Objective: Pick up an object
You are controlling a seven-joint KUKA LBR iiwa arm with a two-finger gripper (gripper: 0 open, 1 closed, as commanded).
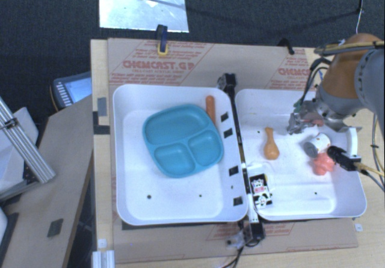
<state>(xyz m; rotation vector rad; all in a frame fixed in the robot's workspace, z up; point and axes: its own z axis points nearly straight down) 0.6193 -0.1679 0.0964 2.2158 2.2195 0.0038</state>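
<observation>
- Camera view: two shallow white bins sit side by side on a bench covered with printed cardboard; the left bin (129,201) and the right bin (349,204) meet along a black central divider.
- In the left bin, a blue sectioned plate (182,139) lies near the middle, tilted a little against the bin's edges, with three compartments showing.
- An orange stick-shaped object (210,107) lies at the plate's upper right edge, close to the left bin's right wall and pointing towards its far edge.
- In the right bin, an orange bowling-pin-shaped toy (271,143) lies on the floor left of centre, its narrow end towards the far edge.
- A small black-and-white cow-patterned box (260,190) sits at the right bin's near left corner, against the divider.
- A pink object (322,164) lies towards the right bin's right wall, and just beside it, on its far side, a small white and grey cylinder (315,143).
- The arm (352,77) reaches in over the right bin's far right corner, its orange band above the wrist.
- The gripper (298,121) hangs low over the right bin's floor, between the pin toy and the cylinder and apart from both; nothing is seen between its fingers, and whether they are spread or closed cannot be told.
- A yellow clamp (162,44) grips the cardboard's far edge.
</observation>
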